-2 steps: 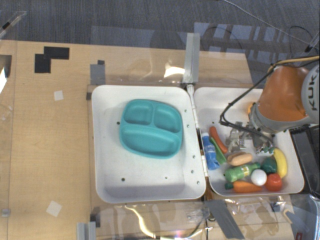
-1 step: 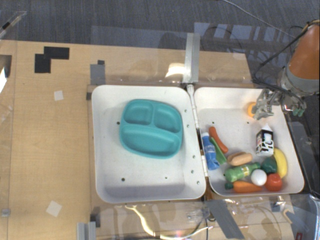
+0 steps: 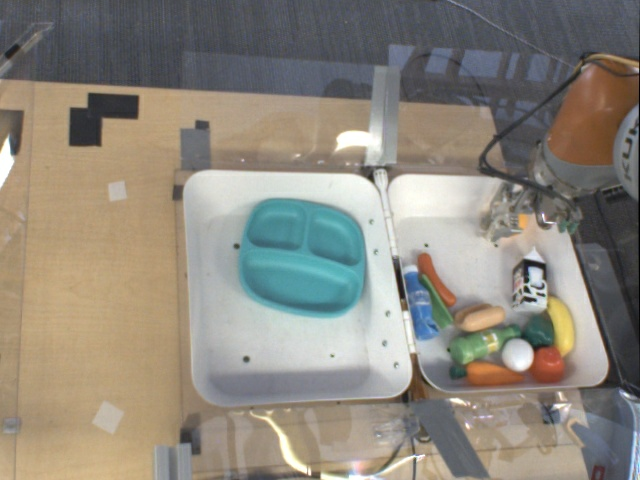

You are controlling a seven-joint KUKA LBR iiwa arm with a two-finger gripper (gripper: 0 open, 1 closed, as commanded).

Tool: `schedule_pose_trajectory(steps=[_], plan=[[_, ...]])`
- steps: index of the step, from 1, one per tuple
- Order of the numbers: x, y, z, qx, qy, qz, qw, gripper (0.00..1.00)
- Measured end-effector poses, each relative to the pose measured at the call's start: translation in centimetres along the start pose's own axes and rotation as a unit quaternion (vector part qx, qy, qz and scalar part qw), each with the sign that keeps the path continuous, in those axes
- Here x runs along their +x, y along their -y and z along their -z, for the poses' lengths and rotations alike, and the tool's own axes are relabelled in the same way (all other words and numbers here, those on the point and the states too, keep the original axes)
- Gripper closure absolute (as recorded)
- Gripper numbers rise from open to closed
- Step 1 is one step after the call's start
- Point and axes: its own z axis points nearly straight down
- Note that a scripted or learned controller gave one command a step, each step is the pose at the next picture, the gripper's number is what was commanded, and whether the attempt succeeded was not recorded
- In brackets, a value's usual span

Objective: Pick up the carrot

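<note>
The carrot (image 3: 436, 277), a slim orange stick with a green top, lies slantwise in the left part of the right bin (image 3: 455, 218), beside a blue tube (image 3: 421, 306). My gripper (image 3: 525, 216) hangs over the bin's far right corner, well up and to the right of the carrot and apart from it. Its fingers stand spread and open, with no object between them.
The right bin's near end holds a bread roll (image 3: 481, 317), a green bottle (image 3: 478, 345), a white ball (image 3: 517, 354), a banana (image 3: 561, 323), a tomato (image 3: 548, 364), an orange vegetable (image 3: 490, 373) and a small milk carton (image 3: 531, 281). A teal divided plate (image 3: 301, 256) sits in the left bin (image 3: 215, 348).
</note>
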Motion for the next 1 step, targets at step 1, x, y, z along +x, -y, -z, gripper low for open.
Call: schedule_pose_trajectory(steps=[1], plan=[[0.06, 0.01, -0.06, 0.000, -0.001, 0.000, 1.0000, 0.00]])
